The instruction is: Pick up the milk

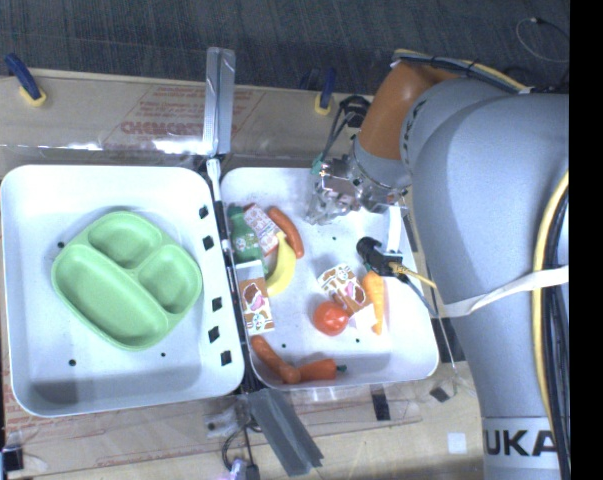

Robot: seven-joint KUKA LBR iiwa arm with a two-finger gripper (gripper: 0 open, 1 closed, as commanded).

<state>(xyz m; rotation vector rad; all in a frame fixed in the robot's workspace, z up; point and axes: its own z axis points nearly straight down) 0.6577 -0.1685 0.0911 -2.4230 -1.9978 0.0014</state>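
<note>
Two small white cartons with brown and red print lie in the right bin (421,353). One carton (343,284) sits right of centre, touching a carrot and a tomato. The other carton (258,306) lies against the bin's left wall. I cannot tell which of them is the milk. My gripper (328,200) hangs over the far part of the right bin, pointing down, a short way above and behind the right-hand carton. Nothing shows in its grasp.
A green carton (245,230), a red sausage (287,230) and a banana (281,268) lie at the bin's left. A tomato (330,318), a carrot (375,298) and orange-red pieces (291,368) sit nearer the front. A green divided plate (129,278) lies in the left bin (41,388).
</note>
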